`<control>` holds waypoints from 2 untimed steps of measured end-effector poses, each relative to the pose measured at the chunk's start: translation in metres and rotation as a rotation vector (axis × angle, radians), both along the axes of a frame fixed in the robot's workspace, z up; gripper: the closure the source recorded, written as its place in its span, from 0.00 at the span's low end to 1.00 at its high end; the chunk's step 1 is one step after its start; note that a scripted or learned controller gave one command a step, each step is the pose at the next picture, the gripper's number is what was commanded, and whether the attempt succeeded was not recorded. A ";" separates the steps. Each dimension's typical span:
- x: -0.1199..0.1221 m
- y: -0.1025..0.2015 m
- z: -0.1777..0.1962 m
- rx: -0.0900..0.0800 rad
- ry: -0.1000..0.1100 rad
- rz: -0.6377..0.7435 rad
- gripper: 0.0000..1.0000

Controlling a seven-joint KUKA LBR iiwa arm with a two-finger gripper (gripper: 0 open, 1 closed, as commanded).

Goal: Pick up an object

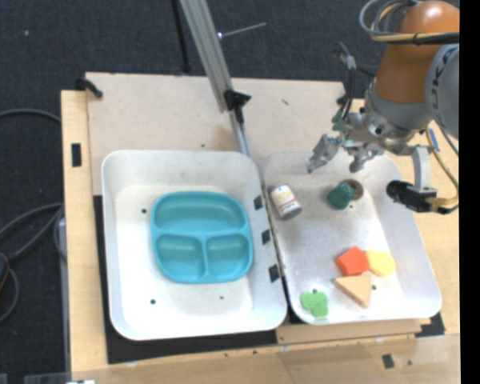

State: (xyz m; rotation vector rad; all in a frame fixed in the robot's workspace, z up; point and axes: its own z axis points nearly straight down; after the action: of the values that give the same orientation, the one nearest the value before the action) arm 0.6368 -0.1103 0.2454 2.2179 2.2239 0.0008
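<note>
The counter [168, 110] is pale tan, with black floor around it. Two white bins sit on it: the left bin [124, 182] holds a turquoise divided plate [200, 237], plain and without pattern. In the right bin [416, 290] lie a small can [285, 202] with a cream label and a brown band, a dark green cup [343, 194] with a brownish inside, an orange-red block [352, 261], a yellow block [382, 263], a tan wedge [355, 290] and a bright green lumpy piece [314, 302]. The arm [412, 54] is grey with an orange band. The gripper [341, 157] is grey metal. A silver rail [204, 34] slants across the top.
</note>
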 end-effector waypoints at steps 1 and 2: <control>0.000 0.000 0.000 0.000 0.000 0.000 0.00; -0.010 0.002 -0.055 -0.001 0.006 -0.003 0.00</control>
State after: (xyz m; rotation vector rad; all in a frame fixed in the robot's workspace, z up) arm 0.6263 -0.1086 0.1904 2.2233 2.2231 -0.0067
